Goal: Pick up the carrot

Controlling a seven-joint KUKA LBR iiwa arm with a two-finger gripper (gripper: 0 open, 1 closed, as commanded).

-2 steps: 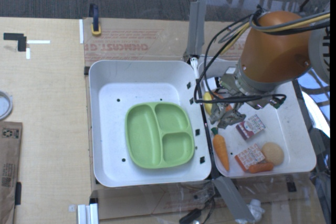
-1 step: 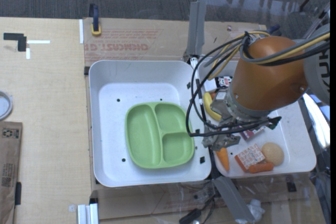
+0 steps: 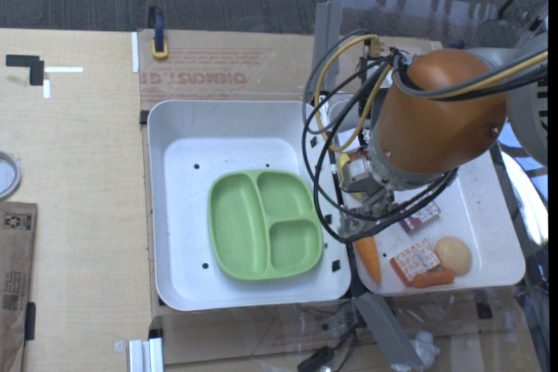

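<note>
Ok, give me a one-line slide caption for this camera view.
KUKA arm's gripper low in the right bin, just above the carrot; green divided plate in the left bin.

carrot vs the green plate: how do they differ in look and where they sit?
The carrot is orange, slim and tapered; the green plate is broad, flat and split into three compartments. The carrot lies in the right bin at its near-left corner, just below the gripper; the plate sits mid-floor in the left bin, away from the arm. Both rest on a white bin floor.
</note>
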